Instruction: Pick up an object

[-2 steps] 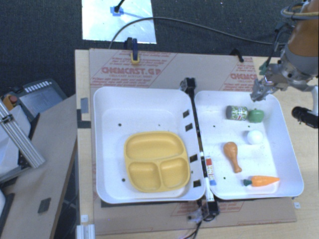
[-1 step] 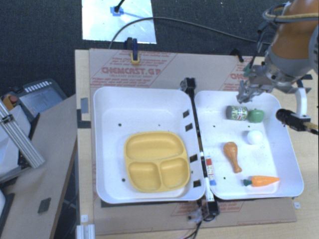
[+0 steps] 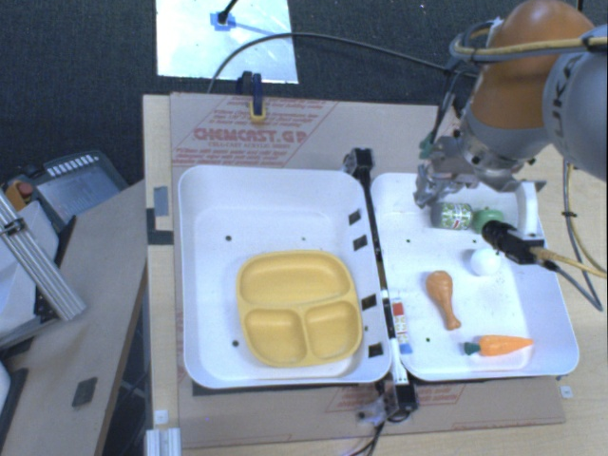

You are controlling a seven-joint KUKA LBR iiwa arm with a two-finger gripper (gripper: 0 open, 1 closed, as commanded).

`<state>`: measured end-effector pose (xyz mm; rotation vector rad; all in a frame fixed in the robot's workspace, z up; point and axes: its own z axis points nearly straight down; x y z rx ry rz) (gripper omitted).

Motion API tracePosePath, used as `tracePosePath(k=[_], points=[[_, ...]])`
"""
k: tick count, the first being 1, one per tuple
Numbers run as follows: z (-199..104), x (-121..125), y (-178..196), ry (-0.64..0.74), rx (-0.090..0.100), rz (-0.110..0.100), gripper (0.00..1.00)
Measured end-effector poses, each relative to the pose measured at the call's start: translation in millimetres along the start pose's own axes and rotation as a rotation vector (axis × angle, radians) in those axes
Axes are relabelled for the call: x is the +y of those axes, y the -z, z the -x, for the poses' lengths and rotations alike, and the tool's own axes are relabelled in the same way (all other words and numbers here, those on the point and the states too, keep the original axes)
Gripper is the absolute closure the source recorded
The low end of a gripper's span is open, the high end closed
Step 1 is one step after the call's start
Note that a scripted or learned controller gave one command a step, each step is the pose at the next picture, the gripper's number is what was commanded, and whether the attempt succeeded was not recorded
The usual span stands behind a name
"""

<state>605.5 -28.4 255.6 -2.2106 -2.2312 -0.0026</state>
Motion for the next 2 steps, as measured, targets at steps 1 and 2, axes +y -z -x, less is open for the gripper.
tracePosePath(k=[1, 2], points=[[-43.6, -11.4, -2.9, 0.0, 0.0, -0.001, 1.0], [-90.3, -11.0, -5.5, 0.0, 0.0, 0.001, 1.0]])
